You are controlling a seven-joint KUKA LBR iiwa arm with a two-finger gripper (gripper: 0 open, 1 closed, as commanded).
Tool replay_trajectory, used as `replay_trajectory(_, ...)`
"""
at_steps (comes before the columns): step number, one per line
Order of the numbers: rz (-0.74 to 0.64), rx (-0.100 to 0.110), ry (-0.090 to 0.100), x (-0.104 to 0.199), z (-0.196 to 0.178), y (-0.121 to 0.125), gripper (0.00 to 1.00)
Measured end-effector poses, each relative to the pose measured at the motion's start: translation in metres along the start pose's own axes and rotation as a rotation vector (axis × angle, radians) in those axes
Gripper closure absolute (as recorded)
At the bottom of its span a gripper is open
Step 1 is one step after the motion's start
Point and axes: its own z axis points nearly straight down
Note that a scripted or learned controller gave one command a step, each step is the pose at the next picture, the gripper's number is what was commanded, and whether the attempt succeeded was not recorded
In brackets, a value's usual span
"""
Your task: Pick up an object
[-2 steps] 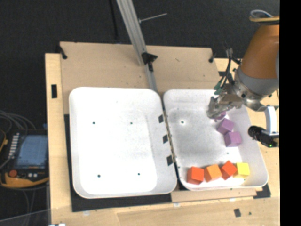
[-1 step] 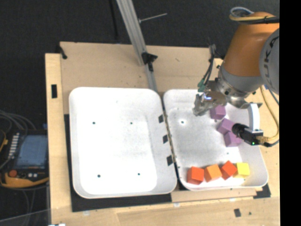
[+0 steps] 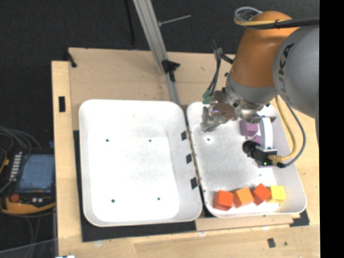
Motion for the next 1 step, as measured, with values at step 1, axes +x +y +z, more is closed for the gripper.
replay_trajectory(1,0.003,0.006,0.0,0.0395,0.0114,0.0061,1.0)
